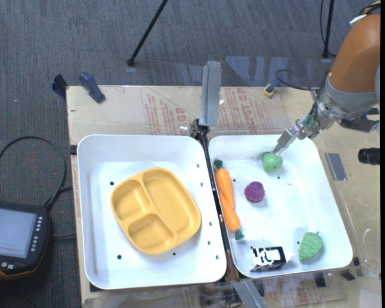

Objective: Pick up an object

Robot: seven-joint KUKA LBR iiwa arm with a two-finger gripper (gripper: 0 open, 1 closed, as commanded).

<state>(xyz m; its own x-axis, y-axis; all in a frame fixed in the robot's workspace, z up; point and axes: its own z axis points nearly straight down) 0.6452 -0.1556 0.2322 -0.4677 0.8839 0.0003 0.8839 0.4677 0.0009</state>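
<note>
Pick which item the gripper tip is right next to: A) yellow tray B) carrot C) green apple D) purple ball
C: the gripper reaches down to the small green apple at the back of the right bin, while the carrot and purple ball lie farther forward.

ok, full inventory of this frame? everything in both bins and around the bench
divided plate: 1, yellow, left bin
carrot: 1, orange, right bin, along its left wall
round toy: 1, green, right bin, upper middle, at the gripper tip
round toy: 1, purple, right bin, centre
bumpy toy: 1, light green, right bin, lower right corner
small item: 1, black and white, right bin, bottom edge
pendant: 1, floor, left of the bench
gripper: 1, grey, over the right bin
</note>
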